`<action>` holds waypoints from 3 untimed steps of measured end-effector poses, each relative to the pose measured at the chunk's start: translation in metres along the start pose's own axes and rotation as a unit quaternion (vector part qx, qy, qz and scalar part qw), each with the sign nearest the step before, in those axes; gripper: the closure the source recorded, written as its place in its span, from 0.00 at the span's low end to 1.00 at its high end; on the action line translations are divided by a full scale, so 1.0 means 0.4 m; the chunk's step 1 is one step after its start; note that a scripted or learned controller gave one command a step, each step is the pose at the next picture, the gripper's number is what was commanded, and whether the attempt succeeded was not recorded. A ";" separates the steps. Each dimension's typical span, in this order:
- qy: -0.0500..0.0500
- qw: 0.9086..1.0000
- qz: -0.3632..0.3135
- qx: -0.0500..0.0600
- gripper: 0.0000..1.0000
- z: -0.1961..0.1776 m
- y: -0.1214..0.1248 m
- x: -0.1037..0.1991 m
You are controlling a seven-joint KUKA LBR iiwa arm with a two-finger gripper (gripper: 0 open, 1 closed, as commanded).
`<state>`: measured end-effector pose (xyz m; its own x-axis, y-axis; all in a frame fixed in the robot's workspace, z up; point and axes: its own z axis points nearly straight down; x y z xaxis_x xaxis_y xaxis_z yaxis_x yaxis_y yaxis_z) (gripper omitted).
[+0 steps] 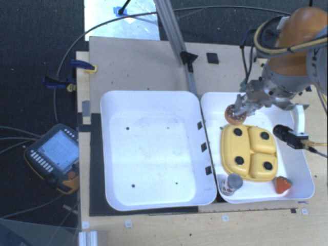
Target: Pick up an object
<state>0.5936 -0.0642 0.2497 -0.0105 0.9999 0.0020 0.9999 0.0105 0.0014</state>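
My gripper [241,106] hangs low over the far left part of the right bin [302,158], directly above a small round brown object [234,117] and touching or nearly touching it. The view is too coarse to tell whether the object is gripped. Just in front of it lies a large yellow block [249,152] with four raised pads and black dots. A red-orange strawberry-like piece [282,184] sits in the bin's near right corner. A small grey-capped cylinder [231,182] stands in the near left corner.
The left bin [110,137] sits beside the right one, sharing a wall with black clips. A slanted metal pole [171,29] rises behind the bins. A teach pendant [54,155] lies off the bench to the left, near blue and yellow clamps [77,65].
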 end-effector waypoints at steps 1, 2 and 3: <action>0.000 1.000 -0.001 0.000 1.00 0.012 0.023 0.160; 0.000 1.000 0.000 0.000 1.00 0.044 0.026 0.290; 0.001 1.000 0.000 -0.001 1.00 0.035 0.083 0.421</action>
